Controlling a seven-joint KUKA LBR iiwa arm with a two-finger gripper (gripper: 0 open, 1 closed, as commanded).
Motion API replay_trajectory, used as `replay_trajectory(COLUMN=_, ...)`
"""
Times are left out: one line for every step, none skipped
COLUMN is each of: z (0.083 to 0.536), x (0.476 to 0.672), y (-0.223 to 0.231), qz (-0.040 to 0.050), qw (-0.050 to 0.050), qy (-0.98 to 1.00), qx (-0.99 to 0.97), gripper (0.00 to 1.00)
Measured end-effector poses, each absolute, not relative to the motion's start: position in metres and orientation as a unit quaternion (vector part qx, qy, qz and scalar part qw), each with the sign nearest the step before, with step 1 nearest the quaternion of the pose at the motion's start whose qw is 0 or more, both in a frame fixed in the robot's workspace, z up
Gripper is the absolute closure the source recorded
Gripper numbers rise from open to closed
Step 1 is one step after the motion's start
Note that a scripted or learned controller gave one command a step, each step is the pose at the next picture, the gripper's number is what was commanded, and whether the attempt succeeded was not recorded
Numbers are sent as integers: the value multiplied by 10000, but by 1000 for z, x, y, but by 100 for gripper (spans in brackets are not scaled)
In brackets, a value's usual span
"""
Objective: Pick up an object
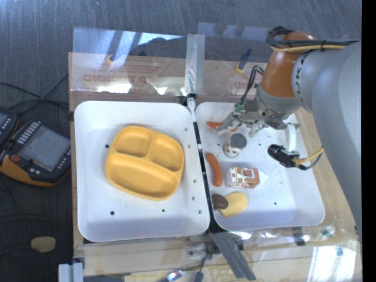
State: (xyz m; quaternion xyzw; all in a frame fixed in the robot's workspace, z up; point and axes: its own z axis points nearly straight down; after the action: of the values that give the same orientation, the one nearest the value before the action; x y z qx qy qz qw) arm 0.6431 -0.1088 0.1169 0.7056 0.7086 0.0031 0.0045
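Orange sausage (pixel 215 169) lies lengthwise along the right bin's (pixel 294 213) left wall.

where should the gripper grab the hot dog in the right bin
Grip the hot dog across its narrow middle, coming straight down from above. It lies flat, its length running along the divider, so the fingers should close left-right across it; the left bin wall sits close, leaving little room.

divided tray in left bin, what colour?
Yellow-orange divided tray, plain, seen in camera view.
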Motion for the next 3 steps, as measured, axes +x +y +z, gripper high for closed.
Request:
replay_trajectory(z=89, x=627, y=-139, qz=25, qw=42, qy=7080, qx=7062, gripper=0)
replay_trajectory(z=89, x=651, y=-96, qz=25, qw=51, qy=7084, qx=7058, gripper=0)
replay_trajectory(z=100, x=652, y=-96, qz=28, qw=65, qy=7087, qx=7055, gripper=100)
